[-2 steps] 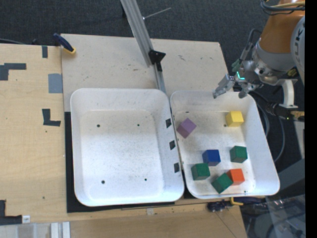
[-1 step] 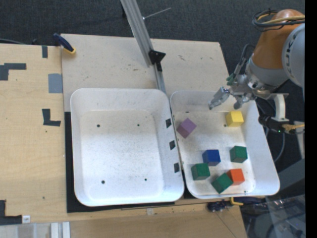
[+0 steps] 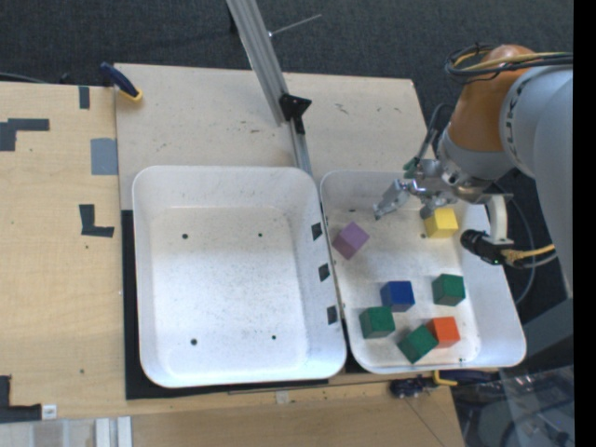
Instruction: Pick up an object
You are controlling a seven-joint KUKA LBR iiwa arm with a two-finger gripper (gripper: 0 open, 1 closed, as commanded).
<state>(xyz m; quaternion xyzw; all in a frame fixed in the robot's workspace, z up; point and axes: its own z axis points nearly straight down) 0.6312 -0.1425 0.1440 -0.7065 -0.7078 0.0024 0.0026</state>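
Observation:
The right bin [image 3: 494, 343] holds several small cubes. A yellow cube [image 3: 441, 220] lies near its far right wall and a purple cube [image 3: 351, 239] near its left wall. A blue cube [image 3: 398, 294], a green cube [image 3: 449, 289], another green cube [image 3: 377, 321], a third green cube [image 3: 417, 343] and an orange cube [image 3: 445, 331] cluster at the near end. My gripper [image 3: 407, 207] hangs over the far part of this bin, just left of the yellow cube and right of the purple one. It is open with nothing between its fingers.
The left bin [image 3: 149, 250] sits beside the right one, their walls touching. A slanted metal bar [image 3: 265, 59] crosses the bench above the bins. The grey arm [image 3: 521, 110] comes in from the right, with a black cable [image 3: 503, 250] by the bin's right wall.

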